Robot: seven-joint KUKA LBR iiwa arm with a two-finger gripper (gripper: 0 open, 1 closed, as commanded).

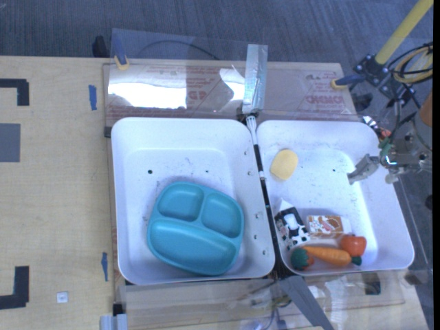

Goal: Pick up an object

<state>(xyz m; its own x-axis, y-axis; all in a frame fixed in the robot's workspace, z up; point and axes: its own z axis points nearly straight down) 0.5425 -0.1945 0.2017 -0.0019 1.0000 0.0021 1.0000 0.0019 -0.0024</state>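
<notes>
The right bin (pixel 385 215) holds several small objects. A yellow lemon-like piece (pixel 284 163) lies near its left wall. Along its front sit a black-and-white cow toy (pixel 291 227), a small orange-and-white carton (pixel 324 224), a carrot (pixel 325 255) and a red tomato (pixel 353 244). My gripper (pixel 372 177) hangs over the right side of this bin, well above the floor and apart from every object. Its fingers (pixel 361 170) stand spread and open with nothing between them.
In the left bin (pixel 130 150) a teal divided plate (pixel 196 228) rests upside toward the front. A clear panel and a grey post (pixel 255 78) stand behind the bins. Cables and a yellow rod (pixel 405 26) crowd the upper right.
</notes>
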